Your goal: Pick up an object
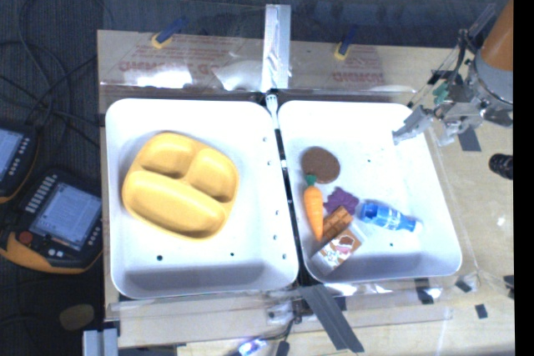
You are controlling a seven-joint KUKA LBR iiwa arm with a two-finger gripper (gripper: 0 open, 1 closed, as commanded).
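**Materials and finishes on the bench**

Two glossy white plastic bins [192, 108]. In the left one, a smooth, matt yellow foam-like bread loaf [179, 183]. Right of it: shiny blue plastic bottle [386, 217], matt orange carrot [313, 211], printed paper packet [340, 248].

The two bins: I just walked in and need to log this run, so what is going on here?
A grey arm with an orange band reaches in from the right, its gripper at the upper right edge of the right bin, with nothing seen between its fingers. That bin holds a brown disc, a carrot, a purple piece, a small blue bottle and a small packet, all clustered toward its lower left. The left bin holds a large yellow bread-like object. Nothing has been picked up.
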